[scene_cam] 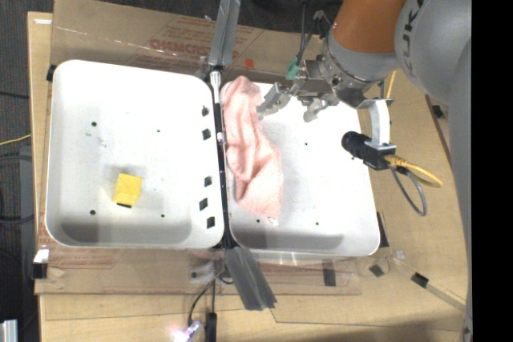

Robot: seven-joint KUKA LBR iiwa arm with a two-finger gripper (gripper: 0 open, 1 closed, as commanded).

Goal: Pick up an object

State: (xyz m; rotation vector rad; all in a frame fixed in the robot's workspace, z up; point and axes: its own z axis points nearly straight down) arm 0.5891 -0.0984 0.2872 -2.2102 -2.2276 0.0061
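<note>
I have the arm reaching in over the right bin (365, 232), with the jaws (292, 102) low above its far half, just beside the upper end of the pink cloth (248, 152). They look spread, with metal fingers (271, 98) splayed toward the cloth, and nothing sits between them. The cloth lies crumpled along the right bin's left wall, running from the far edge toward the near edge, against the divider between the bins. A small yellow block (127, 189) rests in the left bin (72, 92), toward its near-left corner, well apart from the arm.

I judge this to be the approach step: no grasp made yet. The cloth is the nearest candidate. Next I would shift the jaws slightly left over a raised fold, lower onto it, close, then lift.
</note>
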